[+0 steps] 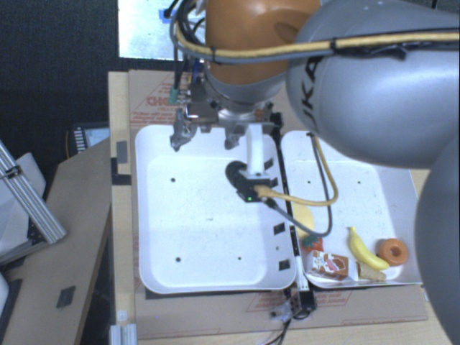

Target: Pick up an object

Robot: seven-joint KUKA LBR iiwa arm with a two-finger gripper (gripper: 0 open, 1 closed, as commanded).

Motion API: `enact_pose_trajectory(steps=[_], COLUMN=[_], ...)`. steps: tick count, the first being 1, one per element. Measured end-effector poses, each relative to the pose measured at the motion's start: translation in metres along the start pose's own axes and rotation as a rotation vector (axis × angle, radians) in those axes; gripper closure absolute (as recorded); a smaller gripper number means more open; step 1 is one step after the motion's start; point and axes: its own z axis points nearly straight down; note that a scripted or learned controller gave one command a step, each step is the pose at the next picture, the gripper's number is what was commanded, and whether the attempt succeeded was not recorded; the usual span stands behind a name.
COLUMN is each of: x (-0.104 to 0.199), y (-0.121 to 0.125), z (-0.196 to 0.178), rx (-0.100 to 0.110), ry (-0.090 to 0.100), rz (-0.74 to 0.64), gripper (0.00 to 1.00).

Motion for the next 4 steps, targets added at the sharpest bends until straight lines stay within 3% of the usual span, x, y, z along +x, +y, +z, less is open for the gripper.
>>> enact_pose_trajectory(steps=[1, 2, 3, 4], x=[-0.001, -0.002, -0.004, -0.002], y=[0.005, 0.034, 0.041, 0.045], z=[-0.009, 0.062, 0.248, 0.238], rx=[-0.004, 0.002, 0.013, -0.001], ry=[0.000, -0.004, -0.008, -0.002], rz=[0.002, 0.009, 0.009, 0.009], gripper=[1.00, 1.00, 1.00, 0.00])
